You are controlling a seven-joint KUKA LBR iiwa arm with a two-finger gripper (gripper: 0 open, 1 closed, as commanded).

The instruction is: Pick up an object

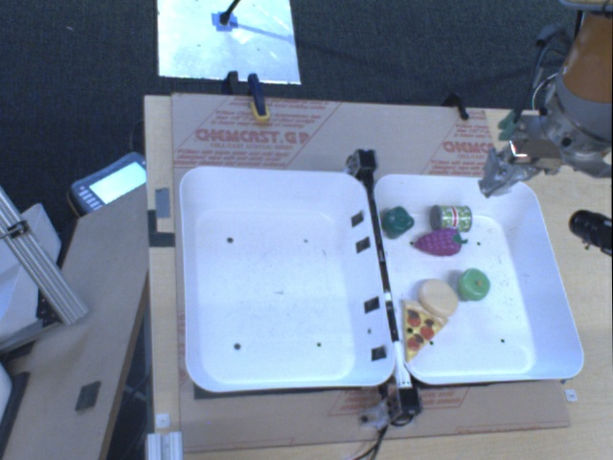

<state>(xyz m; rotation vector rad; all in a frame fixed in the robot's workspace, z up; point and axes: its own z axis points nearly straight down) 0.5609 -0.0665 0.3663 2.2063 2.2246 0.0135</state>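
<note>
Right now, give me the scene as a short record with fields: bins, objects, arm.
right bin: holds all six objects
objects: dark green toy, small can, purple grapes, green round piece, tan round piece, pizza slice
left bin: white, beside the right one
end effector: over the right bin's far right corner, holding nothing visible

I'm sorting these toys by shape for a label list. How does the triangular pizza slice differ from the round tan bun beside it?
The triangular pizza slice is a flat orange-yellow wedge with red spots; the round tan bun is a plain pale disc. The slice lies against the divider at the bin's near-left corner; the bun sits further in, next to the green round toy. Both lie in the right white bin, touching each other.
</note>
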